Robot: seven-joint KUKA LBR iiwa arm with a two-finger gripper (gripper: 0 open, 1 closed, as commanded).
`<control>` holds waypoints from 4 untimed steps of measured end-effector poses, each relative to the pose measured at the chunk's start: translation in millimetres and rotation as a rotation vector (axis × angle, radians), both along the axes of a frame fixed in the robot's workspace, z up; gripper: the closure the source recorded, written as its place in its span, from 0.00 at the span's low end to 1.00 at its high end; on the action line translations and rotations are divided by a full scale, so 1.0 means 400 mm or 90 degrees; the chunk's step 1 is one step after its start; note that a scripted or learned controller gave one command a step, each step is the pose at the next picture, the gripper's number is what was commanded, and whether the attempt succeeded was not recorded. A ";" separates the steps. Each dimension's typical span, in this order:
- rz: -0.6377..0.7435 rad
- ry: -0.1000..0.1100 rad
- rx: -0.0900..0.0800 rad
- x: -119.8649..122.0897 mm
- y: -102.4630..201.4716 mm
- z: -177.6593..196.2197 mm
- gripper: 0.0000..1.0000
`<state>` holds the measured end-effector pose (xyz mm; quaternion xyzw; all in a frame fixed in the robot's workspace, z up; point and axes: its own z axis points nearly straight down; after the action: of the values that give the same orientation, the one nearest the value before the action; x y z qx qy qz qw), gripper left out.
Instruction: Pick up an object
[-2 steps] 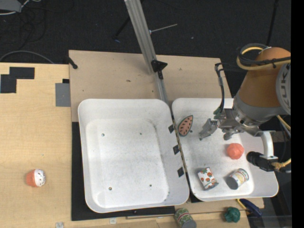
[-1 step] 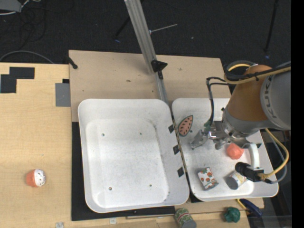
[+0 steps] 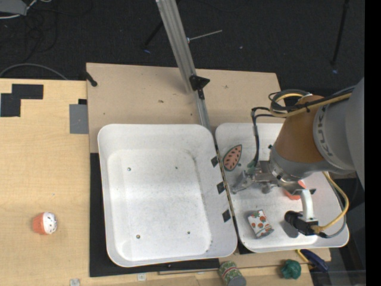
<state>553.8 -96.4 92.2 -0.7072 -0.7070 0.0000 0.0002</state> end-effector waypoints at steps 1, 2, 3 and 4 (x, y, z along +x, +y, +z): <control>-0.004 0.000 0.001 -0.001 -0.004 0.026 1.00; -0.004 -0.002 -0.001 -0.005 -0.030 0.172 1.00; 0.000 -0.002 0.000 0.013 -0.015 0.294 1.00; 0.001 -0.002 0.000 -0.008 -0.018 0.416 1.00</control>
<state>550.5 -103.4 258.6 -0.7069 -0.7073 -0.0008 -0.0010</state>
